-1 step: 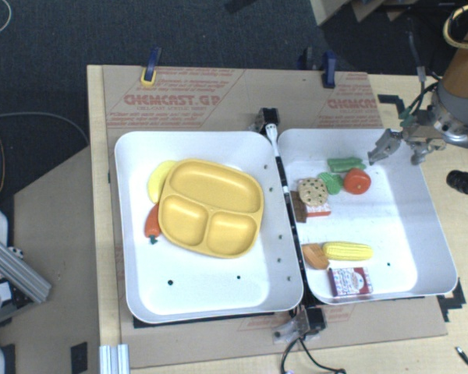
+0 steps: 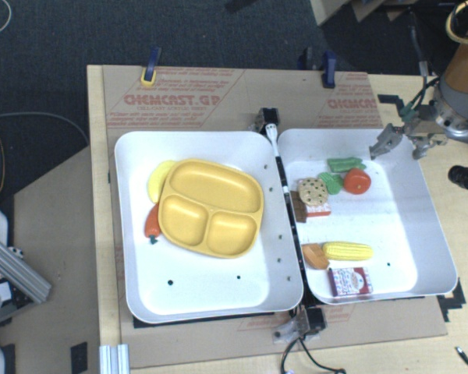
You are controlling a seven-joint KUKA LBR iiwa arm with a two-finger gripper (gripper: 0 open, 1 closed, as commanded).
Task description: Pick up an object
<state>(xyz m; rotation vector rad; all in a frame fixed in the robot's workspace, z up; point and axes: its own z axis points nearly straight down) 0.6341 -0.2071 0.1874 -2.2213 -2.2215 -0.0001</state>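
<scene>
Gripper hovers over the upper right corner of the right bin; fingers spread apart, nothing between them, touching nothing. Right bin contents: red tomato beside a green vegetable piece, cookie, corn cob with its long axis left-right across the bin, small red packet near the front edge. Left bin holds a yellow divided tray, tilted, and a red pepper touching its left side
</scene>
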